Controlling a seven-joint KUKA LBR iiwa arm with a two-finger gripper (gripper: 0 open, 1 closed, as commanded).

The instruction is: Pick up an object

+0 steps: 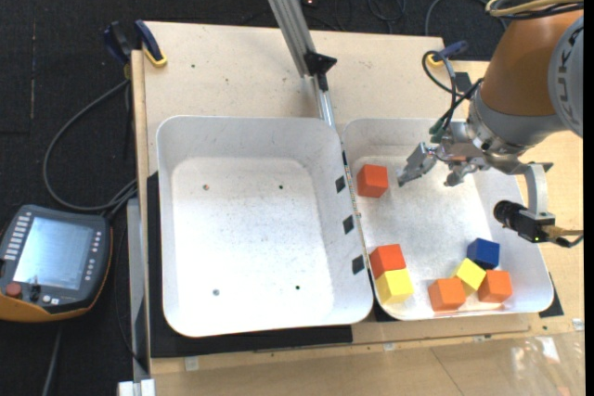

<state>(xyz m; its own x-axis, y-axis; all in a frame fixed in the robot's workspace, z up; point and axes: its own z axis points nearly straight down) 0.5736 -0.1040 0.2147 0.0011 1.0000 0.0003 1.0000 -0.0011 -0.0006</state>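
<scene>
We see the gripper [434, 165] hanging over the right bin [419, 133], its two fingers spread apart with nothing between them. An orange cube [372, 180] sits just to its left on the bin floor, apart from the fingertips. Near the front of the same bin lie another orange cube [386, 257] touching a yellow cube [393, 284], and farther right a cluster of an orange block [446, 293], a yellow block [471, 274], a blue block [483, 251] and an orange block [496, 286]. The left bin [176, 199] sits alongside.
</scene>
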